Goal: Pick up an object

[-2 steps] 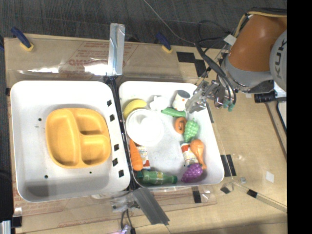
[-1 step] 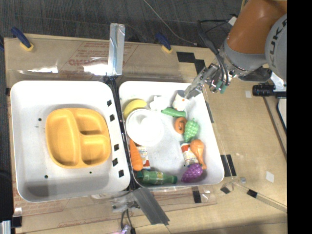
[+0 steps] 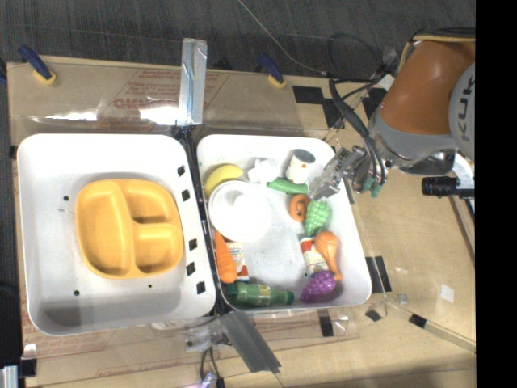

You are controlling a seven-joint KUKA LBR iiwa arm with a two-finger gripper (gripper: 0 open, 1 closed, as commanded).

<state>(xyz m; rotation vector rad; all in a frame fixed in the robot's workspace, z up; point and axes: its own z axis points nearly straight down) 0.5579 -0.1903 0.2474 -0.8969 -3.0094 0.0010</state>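
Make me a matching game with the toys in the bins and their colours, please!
Things:
1. divided tray
2. toy grapes
3. bottle
4. bowl

Colours:
A. green
B. white
C. yellow
D. purple

Pairs: 1-C, 2-D, 3-A, 4-B

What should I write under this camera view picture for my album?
Robot gripper hovers over toy food in the right bin; yellow tray sits left.
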